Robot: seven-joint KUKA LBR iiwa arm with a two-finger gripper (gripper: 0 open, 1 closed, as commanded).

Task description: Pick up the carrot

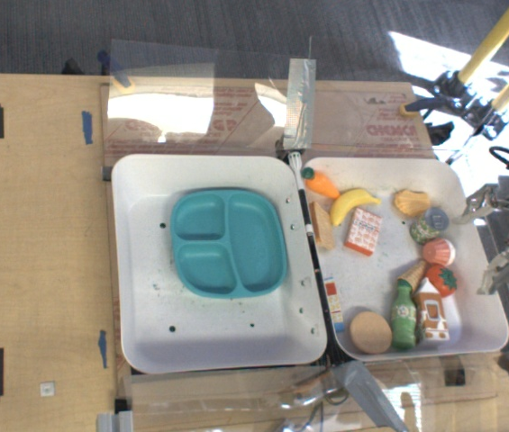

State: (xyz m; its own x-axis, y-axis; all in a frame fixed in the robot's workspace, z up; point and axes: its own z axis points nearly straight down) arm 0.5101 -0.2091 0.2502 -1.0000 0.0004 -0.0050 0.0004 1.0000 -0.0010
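The carrot [321,184], orange with a green top, lies in the far left corner of the right bin [493,331], against the divider and just left of a yellow banana [353,203]. My gripper [486,241] sits at the right bin's right rim, far from the carrot. Its two metal fingers are spread apart with nothing between them. The arm behind it is cut off by the frame edge.
The right bin also holds a small red-and-white box [363,231], a tan stick [323,226], a pastry [412,202], a green bottle [404,313], a carton [432,311], a red fruit [439,252] and a round bun [370,331]. The left bin [137,331] holds a teal divided plate [230,242].
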